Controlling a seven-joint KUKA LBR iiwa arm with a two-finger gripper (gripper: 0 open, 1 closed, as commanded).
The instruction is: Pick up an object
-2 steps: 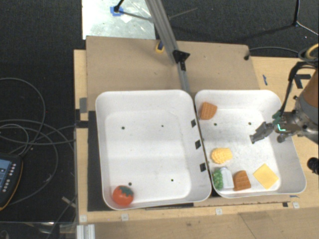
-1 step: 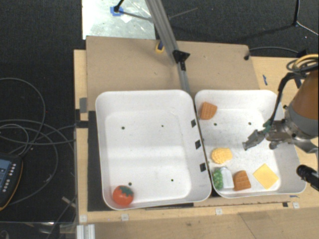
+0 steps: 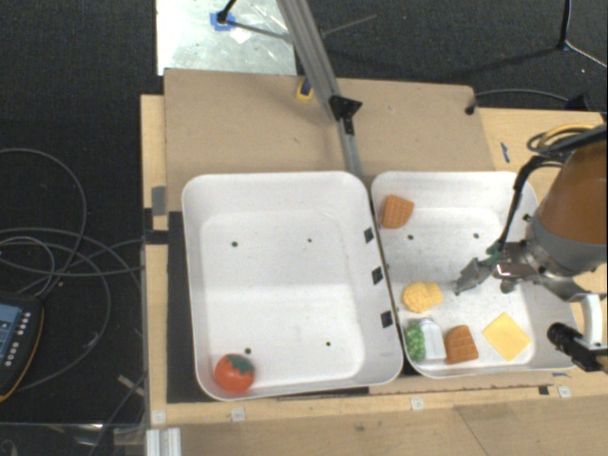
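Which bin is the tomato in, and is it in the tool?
In the left bin, loose. The tomato lies at its near-left corner, while the tool is over the right bin.

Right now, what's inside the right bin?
The right bin holds an orange piece, a yellow round piece, a green-and-white item, a brown waffle piece and a yellow cheese slice. The arm covers its right edge.

I see a red tomato-like ball (image 3: 234, 372) in the left bin's near corner, while the right bin holds an orange wedge (image 3: 396, 211), round yellow biscuit (image 3: 422, 296), green-white piece (image 3: 423, 339), brown waffle block (image 3: 461, 344) and flat yellow cheese square (image 3: 506, 335).
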